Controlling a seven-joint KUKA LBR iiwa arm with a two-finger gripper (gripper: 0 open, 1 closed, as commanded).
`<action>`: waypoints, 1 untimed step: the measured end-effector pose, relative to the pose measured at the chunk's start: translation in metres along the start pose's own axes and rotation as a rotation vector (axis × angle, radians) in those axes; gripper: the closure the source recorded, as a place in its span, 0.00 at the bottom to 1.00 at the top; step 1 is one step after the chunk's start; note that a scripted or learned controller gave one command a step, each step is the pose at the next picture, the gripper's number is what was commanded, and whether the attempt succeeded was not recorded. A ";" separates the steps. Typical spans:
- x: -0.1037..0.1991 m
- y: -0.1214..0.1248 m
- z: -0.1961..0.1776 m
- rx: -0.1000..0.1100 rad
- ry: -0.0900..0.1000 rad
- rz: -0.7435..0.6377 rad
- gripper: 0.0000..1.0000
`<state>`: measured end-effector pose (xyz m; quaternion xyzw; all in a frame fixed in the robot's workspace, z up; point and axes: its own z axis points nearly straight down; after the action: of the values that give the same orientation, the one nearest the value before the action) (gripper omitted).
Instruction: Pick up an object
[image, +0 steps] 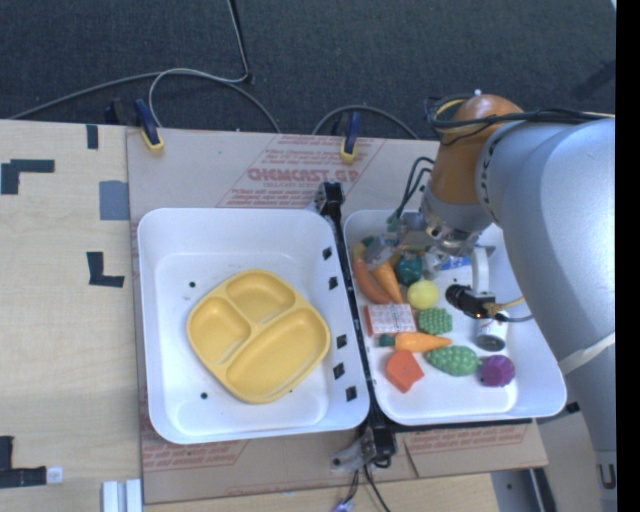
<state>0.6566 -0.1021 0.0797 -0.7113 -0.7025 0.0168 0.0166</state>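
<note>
The right bin (530, 400) holds several toy foods. Two orange carrots (374, 283) lie at its back left, next to a dark teal piece (408, 269). In front of them are a yellow lemon (423, 294), a green knobbly piece (434, 320) and a pink-and-white block (390, 318). Nearer the front lie another carrot (422, 341), a green bumpy vegetable (452, 359), an orange-red chunk (404, 369) and a purple piece (496, 370). My gripper (408, 246) is low over the back of this bin, right above the teal piece and the carrots.
The left bin (160, 300) holds a yellow divided plate (258, 334). The grey arm (560, 220) covers the right bin's right side. Clamps (150, 128) and cables lie along the cardboard's back edge.
</note>
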 end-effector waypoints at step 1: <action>-0.050 -0.070 -0.001 -0.046 -0.003 -0.011 0.00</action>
<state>0.5863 -0.1508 0.0838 -0.7074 -0.7068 0.0015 -0.0005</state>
